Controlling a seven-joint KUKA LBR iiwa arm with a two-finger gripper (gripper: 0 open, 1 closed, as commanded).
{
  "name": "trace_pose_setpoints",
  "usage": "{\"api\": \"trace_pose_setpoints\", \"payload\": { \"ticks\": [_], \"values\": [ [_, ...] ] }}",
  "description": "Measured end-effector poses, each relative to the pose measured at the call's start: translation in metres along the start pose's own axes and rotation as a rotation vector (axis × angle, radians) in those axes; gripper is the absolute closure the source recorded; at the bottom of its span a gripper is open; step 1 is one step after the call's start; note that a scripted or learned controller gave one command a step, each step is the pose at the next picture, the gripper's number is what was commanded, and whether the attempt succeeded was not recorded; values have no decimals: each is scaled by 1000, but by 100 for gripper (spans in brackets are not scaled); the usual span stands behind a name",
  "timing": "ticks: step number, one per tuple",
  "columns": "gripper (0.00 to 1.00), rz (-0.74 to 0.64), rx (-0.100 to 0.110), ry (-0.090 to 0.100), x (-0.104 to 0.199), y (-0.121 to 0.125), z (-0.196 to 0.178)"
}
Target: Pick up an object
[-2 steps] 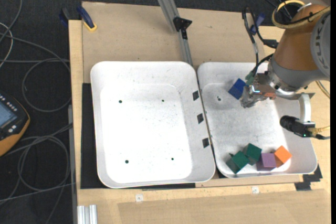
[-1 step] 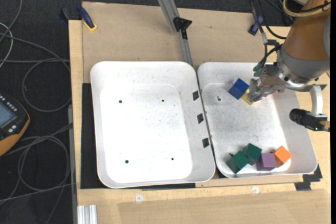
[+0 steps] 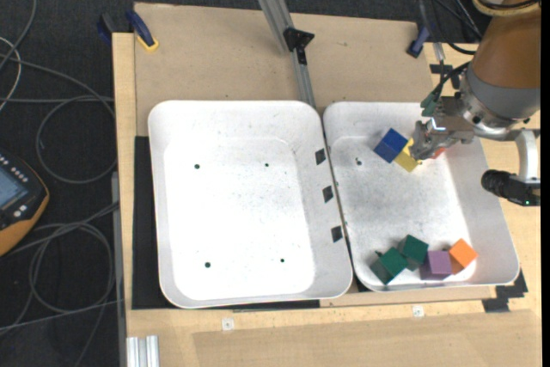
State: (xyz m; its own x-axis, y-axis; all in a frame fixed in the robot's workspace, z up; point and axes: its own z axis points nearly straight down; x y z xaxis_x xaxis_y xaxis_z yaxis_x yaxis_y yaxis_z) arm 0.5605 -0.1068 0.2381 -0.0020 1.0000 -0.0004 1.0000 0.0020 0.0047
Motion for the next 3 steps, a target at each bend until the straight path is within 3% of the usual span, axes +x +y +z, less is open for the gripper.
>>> {"api": "trace_pose_setpoints", "payload": {
  "ticks": [2,3],
  "values": [
    [100,-4,7,4,113,-27,12],
    [100,-6,3,4,173,-38,0]
  ]
}}
